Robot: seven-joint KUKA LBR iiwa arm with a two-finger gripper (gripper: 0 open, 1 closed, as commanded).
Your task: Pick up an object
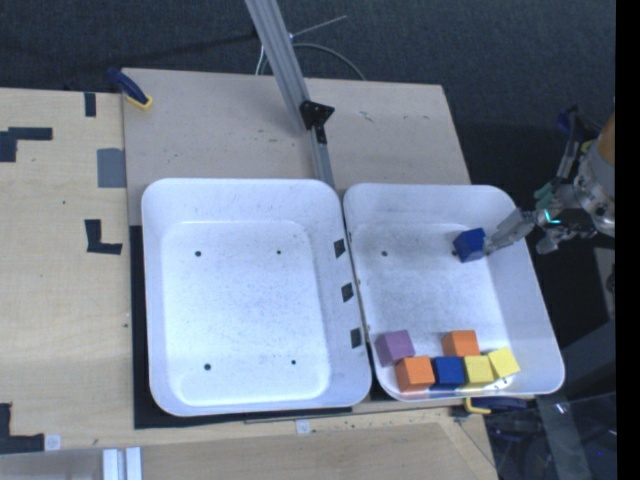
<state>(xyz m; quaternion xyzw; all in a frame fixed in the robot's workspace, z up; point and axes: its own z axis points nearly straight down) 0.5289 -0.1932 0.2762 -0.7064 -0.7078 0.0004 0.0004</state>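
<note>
Gripper [482, 247] reaches in from the right over the right bin [520, 268], low above the bin's upper right part. A blue block [469, 244] sits at the fingertips; the grey finger [508, 230] runs slantwise from the wrist down to the block and touches its right side. Block looks clamped at the finger ends, tilted slightly, and appears just clear of the bin floor, though the gap to the floor is hard to judge from this angle. A green light glows at the wrist, near the bin's right rim.

Remaining blocks, 6 in all, lie bunched along the front wall of the right bin:
- purple block [394, 345], leftmost, a little behind the row
- orange block [415, 372], front left
- second blue block [449, 370], just right of it, touching
- 2 yellow blocks: one [479, 370] next to the blue, one [503, 362] at the right end, tilted
- second orange block [460, 343], behind the blue and yellow

The held block is well apart from this group.

Left bin [160, 268] has 4 small dark dots on its floor. A metal bar [285, 58] slants down from the top edge to the seam between the 2 bins. Both bins rest on a light wooden bench [60, 268] marked with dark tape.
</note>
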